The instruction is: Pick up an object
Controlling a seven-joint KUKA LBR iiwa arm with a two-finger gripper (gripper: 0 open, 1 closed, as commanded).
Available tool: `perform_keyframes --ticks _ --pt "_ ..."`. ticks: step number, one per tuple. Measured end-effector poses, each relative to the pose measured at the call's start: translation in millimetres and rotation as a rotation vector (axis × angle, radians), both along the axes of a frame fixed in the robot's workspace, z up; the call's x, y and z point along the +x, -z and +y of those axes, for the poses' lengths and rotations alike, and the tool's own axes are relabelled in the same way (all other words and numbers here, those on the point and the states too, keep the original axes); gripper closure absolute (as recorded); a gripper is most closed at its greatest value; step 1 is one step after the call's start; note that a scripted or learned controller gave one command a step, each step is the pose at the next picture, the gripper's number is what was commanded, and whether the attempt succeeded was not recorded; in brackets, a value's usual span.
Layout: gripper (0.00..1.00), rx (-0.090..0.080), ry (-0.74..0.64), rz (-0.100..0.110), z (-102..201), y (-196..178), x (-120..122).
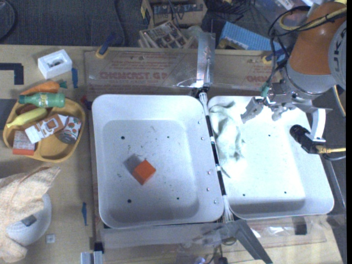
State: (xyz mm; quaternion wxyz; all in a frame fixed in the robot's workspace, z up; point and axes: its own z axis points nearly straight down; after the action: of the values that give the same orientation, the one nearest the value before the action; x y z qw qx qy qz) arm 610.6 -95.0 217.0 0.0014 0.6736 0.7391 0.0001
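An orange block [146, 172] lies in the left bin [110, 114], touching a smaller grey block [132, 162] on its upper left. A crumpled pale cloth [227, 135] lies along the left wall of the right bin [275, 202]. My gripper [263, 109] hangs over the back of the right bin, just right of the cloth's top end. Its fingers are spread open, and nothing is between them. The grey arm with the orange band [311, 43] rises behind it at the upper right.
A wooden bowl [55, 154] of toy food and packets stands left of the bins. A small white box [55, 63] sits behind it, and a beige cloth [25, 194] lies in front. A black cylinder [303, 137] sticks out over the right bin's right side.
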Motion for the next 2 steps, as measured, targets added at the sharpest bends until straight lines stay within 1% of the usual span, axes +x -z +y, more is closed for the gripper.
perform_keyframes --ticks 1,2 --pt "0.0 -0.001 -0.051 -0.006 -12 119 5" --pt "0.0 0.0 0.029 -0.001 28 31 5"
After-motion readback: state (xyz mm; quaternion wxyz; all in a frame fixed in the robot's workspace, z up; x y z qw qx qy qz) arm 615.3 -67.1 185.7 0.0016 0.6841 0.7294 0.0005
